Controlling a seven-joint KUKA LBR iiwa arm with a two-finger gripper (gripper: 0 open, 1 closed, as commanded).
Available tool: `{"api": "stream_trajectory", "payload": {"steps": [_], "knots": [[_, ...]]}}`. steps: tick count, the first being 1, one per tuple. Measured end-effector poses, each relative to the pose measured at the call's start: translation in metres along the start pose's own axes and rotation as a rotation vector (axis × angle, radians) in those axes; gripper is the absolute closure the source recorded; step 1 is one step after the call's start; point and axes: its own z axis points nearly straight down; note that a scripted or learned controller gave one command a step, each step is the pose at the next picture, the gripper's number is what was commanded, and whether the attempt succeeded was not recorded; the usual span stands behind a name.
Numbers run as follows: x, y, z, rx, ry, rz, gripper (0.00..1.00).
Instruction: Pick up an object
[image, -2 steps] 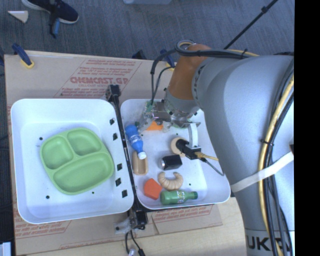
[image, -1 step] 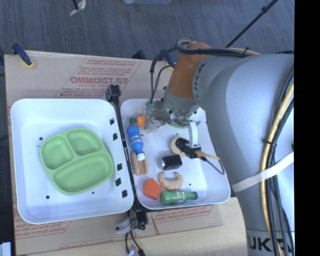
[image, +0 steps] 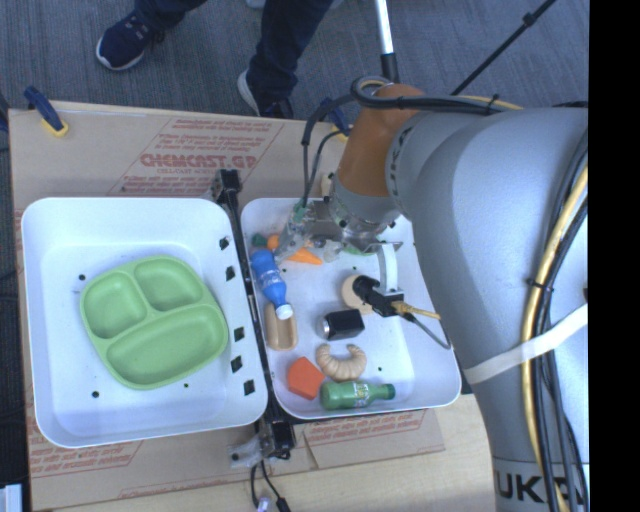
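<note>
The end effector (image: 318, 232) was lowered beside the blue bottle (image: 267, 278); its state could not be told; the bottle was judged light, rigid, slippery; mid-body grasping was advised.

light green three-part plastic plate (image: 153, 320) | blue plastic bottle, white cap (image: 268, 279) | green bottle (image: 356, 394) | orange block (image: 305, 377) | black cylinder (image: 343, 323)

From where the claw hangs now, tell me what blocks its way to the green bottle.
Between the claw at the right bin's far end and the green bottle at the near edge lie a black cylinder and a croissant; an orange block sits beside the bottle.
</note>
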Motion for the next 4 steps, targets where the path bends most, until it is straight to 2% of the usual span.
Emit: {"api": "stream_trajectory", "payload": {"steps": [1, 2, 3, 4], "knots": [[0.001, 0.0, -0.01, 0.003, 0.003, -0.004, 1.0], [0.001, 0.0, -0.01, 0.004, 0.003, -0.004, 0.0], [0.001, -0.001, 0.006, -0.028, -0.006, 0.002, 0.0], [0.003, -0.001, -0.005, -0.022, -0.003, -0.002, 1.0]]}}
